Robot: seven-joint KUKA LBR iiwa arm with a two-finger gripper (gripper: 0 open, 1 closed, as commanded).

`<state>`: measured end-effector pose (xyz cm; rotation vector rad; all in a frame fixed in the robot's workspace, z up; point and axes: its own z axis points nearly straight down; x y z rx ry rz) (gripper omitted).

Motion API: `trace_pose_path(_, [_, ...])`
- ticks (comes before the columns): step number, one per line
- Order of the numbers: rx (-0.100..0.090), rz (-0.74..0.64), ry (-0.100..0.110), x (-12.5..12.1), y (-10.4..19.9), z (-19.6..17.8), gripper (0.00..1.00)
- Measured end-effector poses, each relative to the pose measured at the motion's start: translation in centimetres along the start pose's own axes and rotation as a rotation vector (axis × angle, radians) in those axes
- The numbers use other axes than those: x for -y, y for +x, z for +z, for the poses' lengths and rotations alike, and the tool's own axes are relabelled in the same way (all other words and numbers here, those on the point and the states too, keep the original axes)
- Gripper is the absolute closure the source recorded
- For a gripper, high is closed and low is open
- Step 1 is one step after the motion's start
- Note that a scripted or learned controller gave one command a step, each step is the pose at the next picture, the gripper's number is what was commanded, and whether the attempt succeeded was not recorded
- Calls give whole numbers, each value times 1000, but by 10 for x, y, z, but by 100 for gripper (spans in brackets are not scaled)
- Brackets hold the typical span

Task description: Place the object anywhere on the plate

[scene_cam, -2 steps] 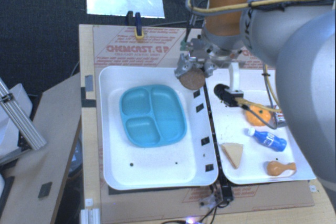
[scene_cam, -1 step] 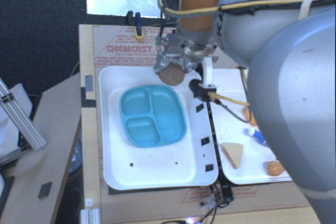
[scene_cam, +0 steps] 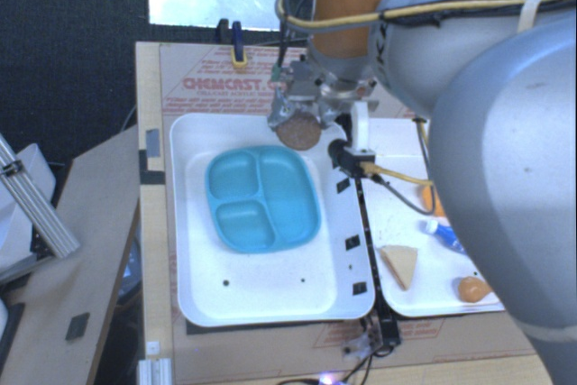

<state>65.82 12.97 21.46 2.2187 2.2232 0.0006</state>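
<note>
Left bin [scene_cam: 194,194]: blue plate [scene_cam: 263,198]. Gripper [scene_cam: 297,123] at the plate's far edge, clenched on a brown disc [scene_cam: 299,133]. Right bin [scene_cam: 397,140]: wedge [scene_cam: 401,264], orange lump [scene_cam: 472,288], blue tube [scene_cam: 442,233].

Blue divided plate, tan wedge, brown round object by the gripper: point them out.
blue divided plate [scene_cam: 263,198], camera view, centre ridge.
tan wedge [scene_cam: 401,265], camera view, middle of its top face.
brown round object [scene_cam: 298,133], camera view, middle of visible face.

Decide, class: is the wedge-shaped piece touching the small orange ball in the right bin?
Apart. The camera view shows bare white bin floor between the wedge and the orange ball.
</note>
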Motion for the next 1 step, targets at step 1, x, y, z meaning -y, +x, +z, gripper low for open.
trace_pose_path(1, [0,0,-1,0,0,0,0])
